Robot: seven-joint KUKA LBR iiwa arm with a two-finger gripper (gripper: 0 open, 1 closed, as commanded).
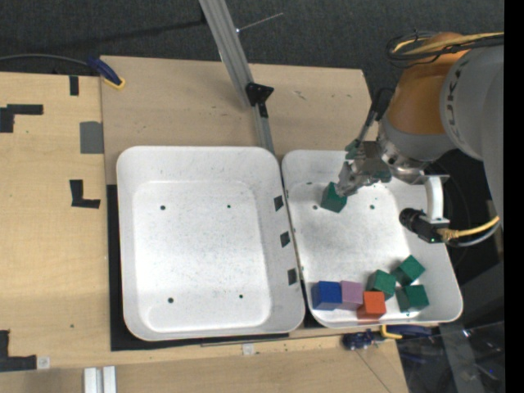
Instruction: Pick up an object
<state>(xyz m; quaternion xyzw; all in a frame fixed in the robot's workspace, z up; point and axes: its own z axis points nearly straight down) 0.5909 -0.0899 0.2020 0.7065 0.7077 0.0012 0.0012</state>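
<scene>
Green block [332, 198] sits in the upper part of the right bin [360, 240], well apart from the blocks heaped at its lower edge. My fingers [352, 177] touch its top corner; whether they're closed, I cannot tell. Probably light, stiff, smooth-faced: I'd pinch two opposite flat sides.

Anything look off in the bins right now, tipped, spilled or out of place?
One thing: a dark green block sits tilted at the gripper tips, apart from the rest, in the right white bin. The other blocks crowd that bin's near corner. No spill or damage visible.
</scene>
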